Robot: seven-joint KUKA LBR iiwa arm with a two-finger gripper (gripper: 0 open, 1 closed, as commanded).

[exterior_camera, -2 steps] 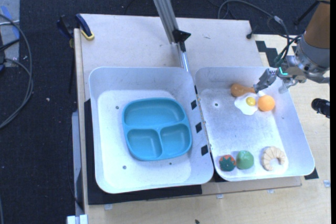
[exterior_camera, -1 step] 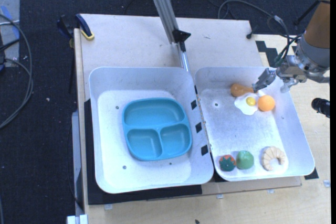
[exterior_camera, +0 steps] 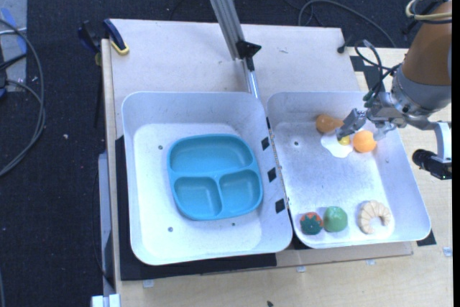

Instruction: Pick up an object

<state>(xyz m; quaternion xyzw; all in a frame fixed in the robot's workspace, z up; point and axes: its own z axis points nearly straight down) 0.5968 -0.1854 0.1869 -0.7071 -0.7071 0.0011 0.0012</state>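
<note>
Green toy (exterior_camera: 335, 218) lies nearest; tool (exterior_camera: 350, 127), grip state unclear, hangs over fried egg (exterior_camera: 338, 146)

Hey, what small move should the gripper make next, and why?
Probably ease straight down a little. The gripper hangs in the right bin over the fried egg, between the orange ball and a brownish piece, and nothing shows between its fingers yet.

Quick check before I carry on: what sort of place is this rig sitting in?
Probably a robotics lab or test cell, not a kitchen. The bench carries two white bins, holding toy food such as a croissant and a blue divided plate, and loose cables trail over the dark floor around it.
</note>
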